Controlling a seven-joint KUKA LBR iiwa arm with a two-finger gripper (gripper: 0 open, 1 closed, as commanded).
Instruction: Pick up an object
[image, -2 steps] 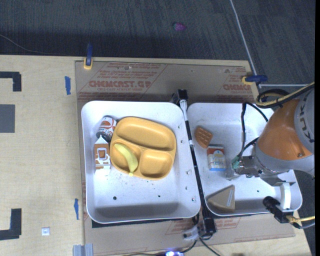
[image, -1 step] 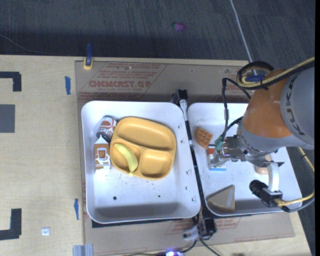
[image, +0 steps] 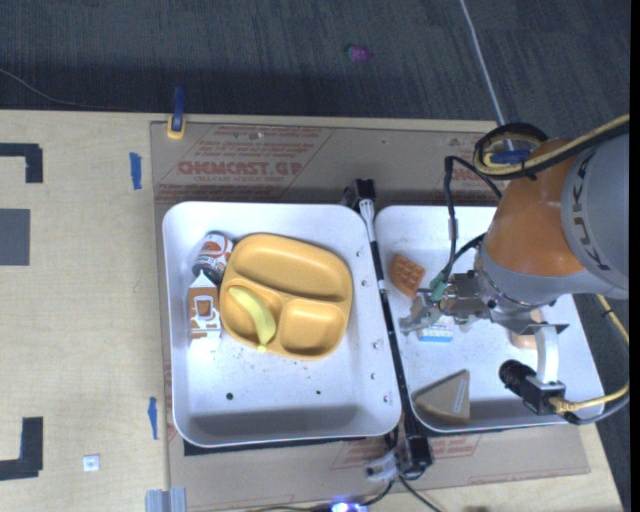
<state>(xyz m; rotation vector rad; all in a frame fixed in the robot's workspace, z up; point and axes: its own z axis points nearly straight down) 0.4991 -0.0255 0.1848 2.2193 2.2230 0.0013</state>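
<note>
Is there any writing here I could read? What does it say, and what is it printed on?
"CHEMCAST GP", as best it reads, in faded red on the brown board under the bins; the smaller line beneath is too blurred to read.
The orange carton beside the yellow divided tray bears white marks, too small to read.
The can has a label, also unreadable.
The small blue and white packet near the gripper: unreadable.

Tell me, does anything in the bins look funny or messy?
Mostly tidy. In the left bin, the yellow divided tray sits askew, partly on top of a small carton and a can. A banana lies in one compartment. Nothing looks spilled or broken.
</note>
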